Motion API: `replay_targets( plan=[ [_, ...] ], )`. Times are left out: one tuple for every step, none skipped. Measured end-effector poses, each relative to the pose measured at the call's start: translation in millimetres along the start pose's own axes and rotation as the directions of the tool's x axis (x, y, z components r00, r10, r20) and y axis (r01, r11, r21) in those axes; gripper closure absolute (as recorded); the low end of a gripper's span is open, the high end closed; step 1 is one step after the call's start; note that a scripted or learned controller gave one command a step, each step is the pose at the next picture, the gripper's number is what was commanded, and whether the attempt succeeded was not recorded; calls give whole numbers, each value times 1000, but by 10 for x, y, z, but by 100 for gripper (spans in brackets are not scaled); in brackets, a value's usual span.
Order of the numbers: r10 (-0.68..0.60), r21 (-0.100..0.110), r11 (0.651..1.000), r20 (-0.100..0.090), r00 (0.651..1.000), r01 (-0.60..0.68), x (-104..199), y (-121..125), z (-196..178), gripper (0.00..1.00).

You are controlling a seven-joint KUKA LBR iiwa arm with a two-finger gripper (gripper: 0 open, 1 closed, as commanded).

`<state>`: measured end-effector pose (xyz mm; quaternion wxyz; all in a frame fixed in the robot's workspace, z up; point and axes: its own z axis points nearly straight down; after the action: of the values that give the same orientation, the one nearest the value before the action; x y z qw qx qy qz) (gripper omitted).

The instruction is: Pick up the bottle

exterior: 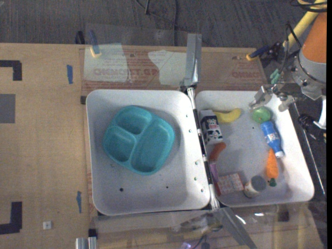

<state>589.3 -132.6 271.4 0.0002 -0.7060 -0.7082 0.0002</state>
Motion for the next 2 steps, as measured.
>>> replay_targets(
  plan=[
    [28,0,1000,0,1000,-28,-576,-149,472,0],
    [-11,-3,1000,1,1000,11,-727,-3,1733,0]
  ],
)
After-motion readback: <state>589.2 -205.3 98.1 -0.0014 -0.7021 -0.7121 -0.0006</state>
